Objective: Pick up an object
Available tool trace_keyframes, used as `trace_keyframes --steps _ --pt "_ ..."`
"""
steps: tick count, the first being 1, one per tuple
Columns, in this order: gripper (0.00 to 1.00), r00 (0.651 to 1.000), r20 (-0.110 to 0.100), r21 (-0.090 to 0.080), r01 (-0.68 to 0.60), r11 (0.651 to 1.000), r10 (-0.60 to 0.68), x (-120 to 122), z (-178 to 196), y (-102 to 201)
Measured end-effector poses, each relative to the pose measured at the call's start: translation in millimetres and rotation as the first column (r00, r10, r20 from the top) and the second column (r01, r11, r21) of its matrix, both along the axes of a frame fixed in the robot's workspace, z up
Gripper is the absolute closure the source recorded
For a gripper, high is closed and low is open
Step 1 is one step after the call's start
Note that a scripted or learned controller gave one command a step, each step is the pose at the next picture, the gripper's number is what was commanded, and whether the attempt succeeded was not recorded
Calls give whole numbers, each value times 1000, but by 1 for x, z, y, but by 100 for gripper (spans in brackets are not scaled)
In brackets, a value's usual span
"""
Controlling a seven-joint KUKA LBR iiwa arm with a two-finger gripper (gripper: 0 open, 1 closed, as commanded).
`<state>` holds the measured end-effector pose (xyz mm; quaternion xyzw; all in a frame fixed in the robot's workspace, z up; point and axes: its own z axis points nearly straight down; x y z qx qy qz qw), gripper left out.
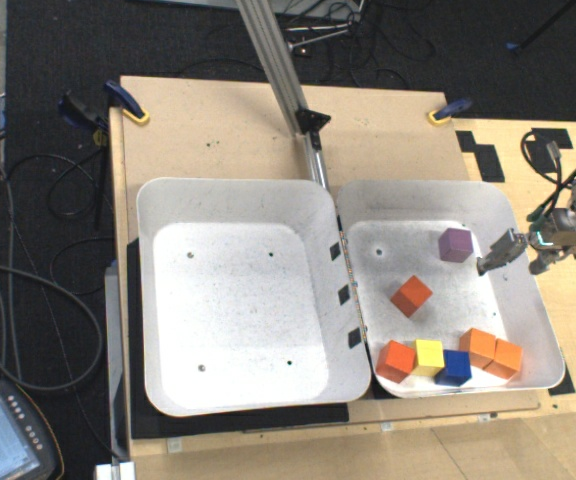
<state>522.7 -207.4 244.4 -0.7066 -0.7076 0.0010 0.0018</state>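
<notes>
Seven blocks all sit loose in the right bin (528, 298), purple block (455, 244) closest to the gripper (520, 254), whose fingers look spread with nothing between them, so the whole pickup's left.

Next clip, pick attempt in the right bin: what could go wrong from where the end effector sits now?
The end effector sits over the right bin's rim, so a straight descent might strike the rim rather than a block. The purple block nearest it lies close to the bin's sloped wall, and a push could slide it away. The row of blocks at the front is packed tight, leaving little room for a clean grasp; the lone orange block looks safer.
</notes>
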Motion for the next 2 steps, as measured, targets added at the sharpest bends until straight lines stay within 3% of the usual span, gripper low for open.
trace_keyframes --steps 1,2 --pt "0 1000 4 -1 0 1000 0 1 2 0" --pt "0 1000 -1 0 1 1000 -1 3 -48 10"
